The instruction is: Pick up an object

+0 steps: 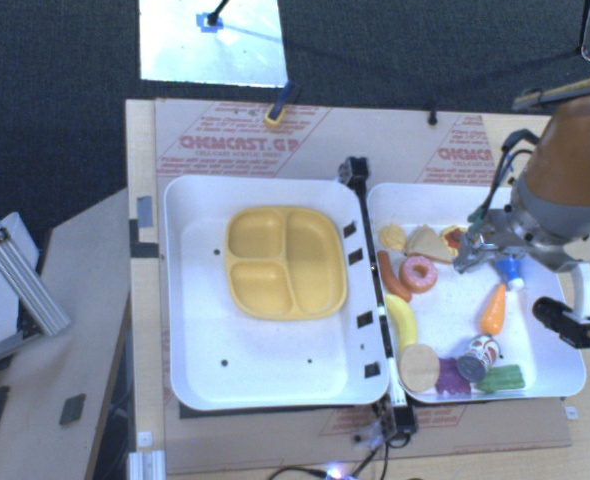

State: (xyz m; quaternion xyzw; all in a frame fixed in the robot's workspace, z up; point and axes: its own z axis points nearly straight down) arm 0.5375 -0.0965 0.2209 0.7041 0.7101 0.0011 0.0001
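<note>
The right bin (565, 373) holds several toy foods. A pink donut (418, 273) lies beside an orange sausage (391, 275), with a banana (402, 320) and a tan round cookie (419, 367) nearer the front. An orange carrot (493, 309), a small can (475, 358), a green piece (505, 377) and a purple piece (452, 381) lie front right. My gripper (472, 255) hangs low over the back of this bin, just right of the donut. It is next to a pale yellow piece (430, 243) and a blue-capped piece (510, 271). The arm partly hides that corner.
The left bin (195, 368) holds a yellow divided plate (284, 262). A black clip rail (368, 268) runs between the two bins. The arm's orange band (580, 153) and grey wrist cover the right bin's back right corner.
</note>
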